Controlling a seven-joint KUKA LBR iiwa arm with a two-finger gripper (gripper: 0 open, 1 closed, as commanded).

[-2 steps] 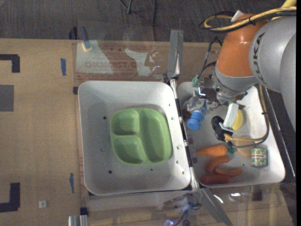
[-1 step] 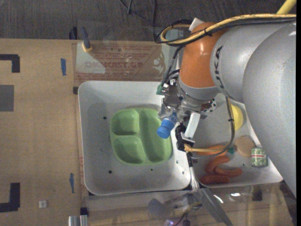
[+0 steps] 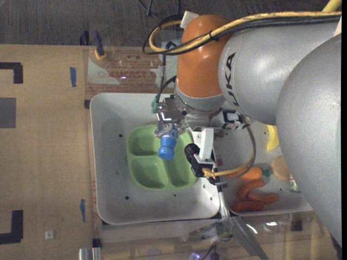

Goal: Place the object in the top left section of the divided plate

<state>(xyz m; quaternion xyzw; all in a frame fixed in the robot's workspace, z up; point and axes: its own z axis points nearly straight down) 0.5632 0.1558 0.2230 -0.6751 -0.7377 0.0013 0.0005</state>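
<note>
A small blue object point(image 3: 167, 147), shaped like a little bottle or cup, sits over the middle of the green divided plate point(image 3: 147, 167), where the ridges between its sections meet. Its upper end is tucked between the fingers of the gripper point(image 3: 169, 132), which pinch it from either side; its lower end hangs out over the plate. From this slanted view it is not possible to tell whether the object touches the plate or is held just above it.

The plate is light green with rounded corners and several shallow sections. It lies in the left white bin point(image 3: 108, 161), toward that bin's right side, and part of its right edge is hidden behind the gripper's body and a black cable fitting point(image 3: 192, 155).

The arm point(image 3: 271, 64) comes in from the right, its grey casing filling the upper right, with the orange band point(image 3: 200, 53) just above the wrist. Yellow and black cables loop around the wrist and trail down beside the gripper.

In the right white bin point(image 3: 260, 213), partly covered by the arm, lie toy foods: an orange carrot point(image 3: 252, 173), reddish sausages point(image 3: 255, 196) below it, and a yellow piece point(image 3: 271, 138) nearer the arm.

Both bins rest on the tan desk point(image 3: 43, 161), which carries black corner marks and short strips of blue tape point(image 3: 72, 77).
</note>
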